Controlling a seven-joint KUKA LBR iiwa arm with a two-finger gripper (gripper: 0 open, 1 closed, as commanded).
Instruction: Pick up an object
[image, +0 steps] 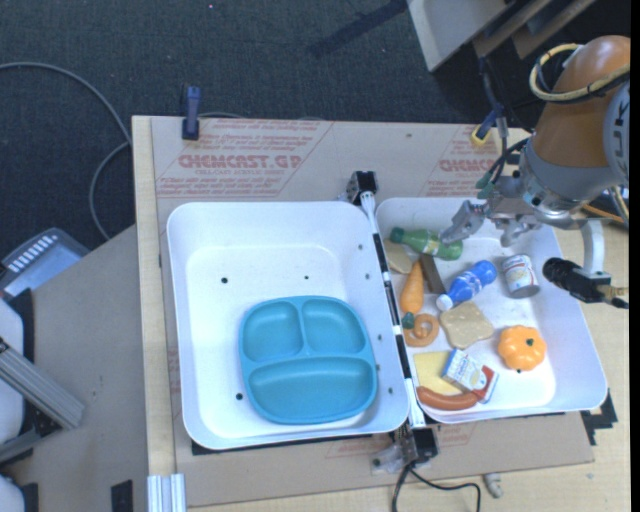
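My gripper (488, 226) hangs over the far end of the right bin (575, 345), its two grey fingers (461, 224) spread open with nothing between them. Just left of it lies a green bottle (414, 240). Below it are a blue bottle (468, 284) and a small can (517, 275). Nearer the front lie a carrot (412, 288), a toast slice (467, 325), an orange pepper (521, 347), a cheese wedge (430, 366), a small carton (463, 370) and a sausage (448, 398).
The left bin (200, 300) holds a blue divided plate (307, 358). A black clamp (362, 184) sits where the two bins meet at the back. A black cylinder (575, 279) juts over the right bin's right rim. Cardboard (260, 150) lies under both bins.
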